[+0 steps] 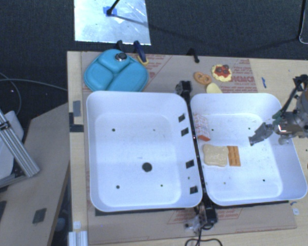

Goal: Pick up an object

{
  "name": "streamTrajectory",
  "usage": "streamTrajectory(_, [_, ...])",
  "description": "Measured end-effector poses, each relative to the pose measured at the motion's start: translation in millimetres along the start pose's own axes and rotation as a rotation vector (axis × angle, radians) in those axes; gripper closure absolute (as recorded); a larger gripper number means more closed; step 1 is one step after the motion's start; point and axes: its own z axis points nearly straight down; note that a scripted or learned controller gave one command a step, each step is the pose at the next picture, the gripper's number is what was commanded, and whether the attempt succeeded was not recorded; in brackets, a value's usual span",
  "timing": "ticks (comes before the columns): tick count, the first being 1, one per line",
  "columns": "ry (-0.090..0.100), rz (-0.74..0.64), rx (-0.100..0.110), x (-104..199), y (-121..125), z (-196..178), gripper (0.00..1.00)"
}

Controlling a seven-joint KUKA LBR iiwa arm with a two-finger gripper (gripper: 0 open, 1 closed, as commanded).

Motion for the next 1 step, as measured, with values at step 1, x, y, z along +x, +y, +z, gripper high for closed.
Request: streamTrajectory(1, [0.002,-0.001,0.01,-12.5,63.4,139.1,0.0])
